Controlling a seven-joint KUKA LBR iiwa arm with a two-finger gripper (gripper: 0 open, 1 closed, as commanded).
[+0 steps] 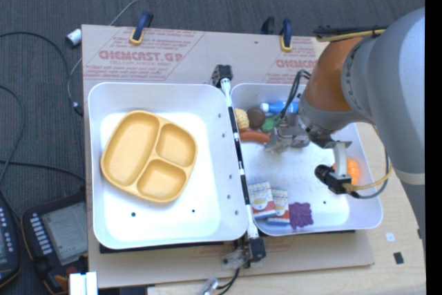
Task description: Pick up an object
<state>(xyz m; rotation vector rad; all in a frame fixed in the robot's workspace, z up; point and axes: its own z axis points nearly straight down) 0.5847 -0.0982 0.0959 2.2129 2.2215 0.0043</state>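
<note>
At the left bin's [97, 148] centre lies a yellow divided plate [149, 155]. Near the right bin's [359, 221] left wall an orange carrot [253, 137] lies just beside the gripper [284, 140], whose state I cannot tell. The carrot seems light, stiff and smooth; grasp its middle.

Several small things lie scattered in the right bin [359, 221]. Near its upper left corner a yellow corn cob [242, 119] rests against the left wall, with a brown rounded piece [256, 118] just beside it and a blue item [279, 107] a little further right. Below them an orange-red carrot-like piece [253, 137] lies roughly level. At the bin's lower left a small printed packet [267, 201] lies flat, a purple grape cluster [300, 215] touching its right side. An orange piece [353, 169] sits near the right wall.
</note>
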